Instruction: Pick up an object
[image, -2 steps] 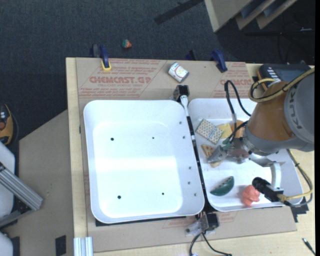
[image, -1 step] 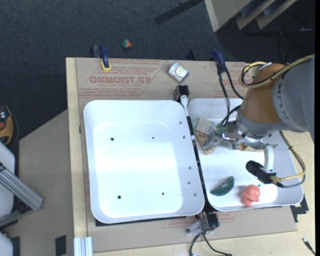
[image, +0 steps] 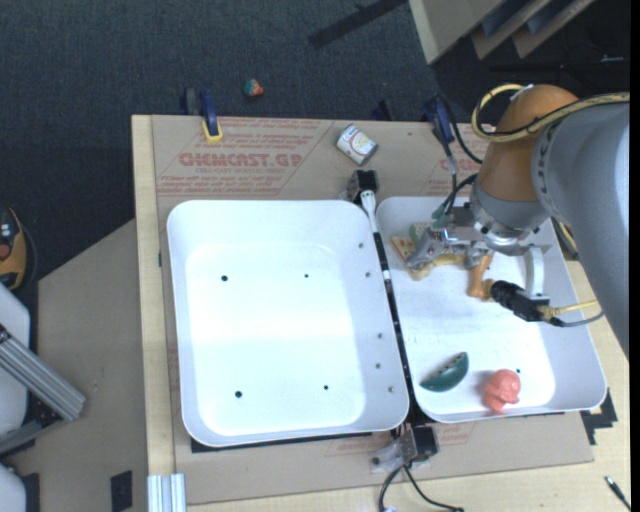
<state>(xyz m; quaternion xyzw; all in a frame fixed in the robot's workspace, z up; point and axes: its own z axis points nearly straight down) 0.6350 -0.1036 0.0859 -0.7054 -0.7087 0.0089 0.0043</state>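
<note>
A: Where's the end effector (image: 440, 248)?

B: Down in the right bin (image: 570, 345), far end, near the divider side. The arm (image: 590, 160) comes in from the right, orange band (image: 520, 140) just above the wrist.

A: Open or closed?

B: Can't tell. The metal parts and clutter down there blur together from this angle.

A: Holding anything?

B: Nothing visibly between the tips. There's a small tan object (image: 408, 248) right at it, touching or just beside, can't say which. An orange stick-like piece (image: 482, 275) lies just right of that, under the wrist.

A: Other candidates?

B: Two at the near end of the same bin, well apart from the end effector: a green wedge-shaped piece (image: 445, 373) and a pink lumpy toy (image: 502, 389), just beside each other.

A: Left bin?

B: The left bin (image: 200, 230) is white, with a few small dark holes in the floor.

A: Outside the bins?

B: A small white box (image: 356, 144) sits on the bench (image: 250, 150) beyond the bins. A black cable (image: 530, 305) runs off the wrist across the right bin. A tiny orange-green thing (image: 254, 88) lies on the dark floor past the bench.
</note>
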